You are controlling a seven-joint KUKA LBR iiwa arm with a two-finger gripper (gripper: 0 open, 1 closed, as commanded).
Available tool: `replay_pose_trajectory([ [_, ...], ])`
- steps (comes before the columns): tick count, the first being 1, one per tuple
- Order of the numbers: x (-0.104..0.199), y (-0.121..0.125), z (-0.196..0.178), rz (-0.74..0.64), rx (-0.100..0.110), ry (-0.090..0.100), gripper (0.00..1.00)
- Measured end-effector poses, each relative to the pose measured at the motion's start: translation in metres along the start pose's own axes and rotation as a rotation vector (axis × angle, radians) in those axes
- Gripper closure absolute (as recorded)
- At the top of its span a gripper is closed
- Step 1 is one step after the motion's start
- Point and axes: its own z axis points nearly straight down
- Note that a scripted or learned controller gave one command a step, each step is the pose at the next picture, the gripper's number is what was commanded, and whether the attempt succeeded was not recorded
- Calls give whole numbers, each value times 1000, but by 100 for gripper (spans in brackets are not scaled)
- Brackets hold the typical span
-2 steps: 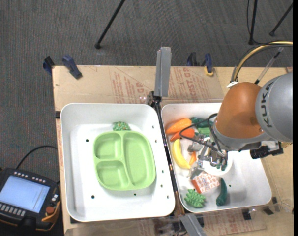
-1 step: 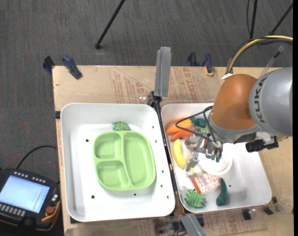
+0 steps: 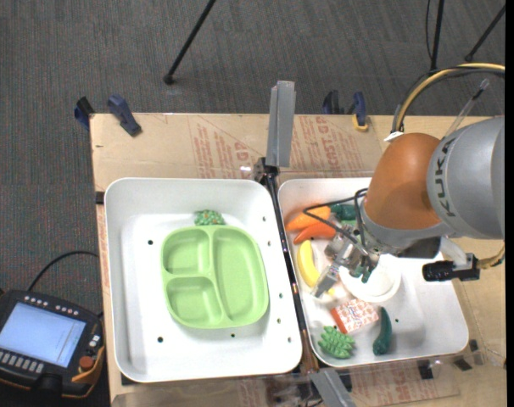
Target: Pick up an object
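Observation:
My gripper (image 3: pixel 345 274) hangs low over the right bin (image 3: pixel 444 329), its fingers open with nothing seen between them. It sits just right of a yellow banana (image 3: pixel 307 264) and left of a white round cup (image 3: pixel 381 287). An orange carrot (image 3: pixel 309 222) lies at the bin's back left, with a small teal piece (image 3: pixel 346 212) beside it. A red and white packet (image 3: pixel 354 316), a green leafy toy (image 3: pixel 335 342) and a dark green vegetable (image 3: pixel 382 333) lie near the front edge. The arm's orange band hides the bin's back middle.
The left bin (image 3: pixel 134 227) holds a green divided plate (image 3: pixel 215 276) and a small green toy (image 3: pixel 209 219) behind it. A grey post (image 3: pixel 282 125) stands at the back where the bins meet. A teach pendant (image 3: pixel 41 337) lies on the floor at the left.

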Motion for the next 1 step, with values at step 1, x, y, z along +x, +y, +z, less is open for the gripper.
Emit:
replay_pose_trajectory([
  [1,-43,19,-1,35,-1,-3,0],
])
